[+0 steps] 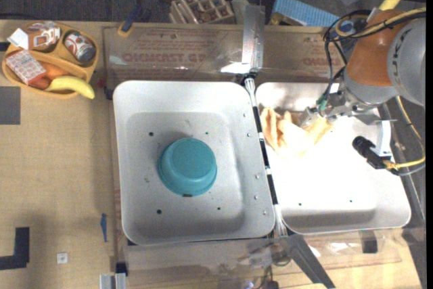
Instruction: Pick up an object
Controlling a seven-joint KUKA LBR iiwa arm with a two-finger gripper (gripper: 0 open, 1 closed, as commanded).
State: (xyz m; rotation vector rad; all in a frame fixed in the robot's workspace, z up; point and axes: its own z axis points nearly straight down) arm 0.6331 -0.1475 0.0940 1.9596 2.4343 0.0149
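An upturned teal bowl (188,166) sits in the middle of the left bin (135,105). A pale yellow, crumpled soft object (287,133) lies in the far left corner of the right bin (338,199). My gripper (323,110) is low at the right end of that soft object, touching or just above it, and the wrist hides its tips. The arm with its orange band (371,57) comes in from the upper right.
A black part with a yellow cable (369,149) hangs off the arm over the right bin. An orange tray (47,68) with a banana and food packs sits far left on the bench. A cardboard wall (176,54) runs behind the bins.
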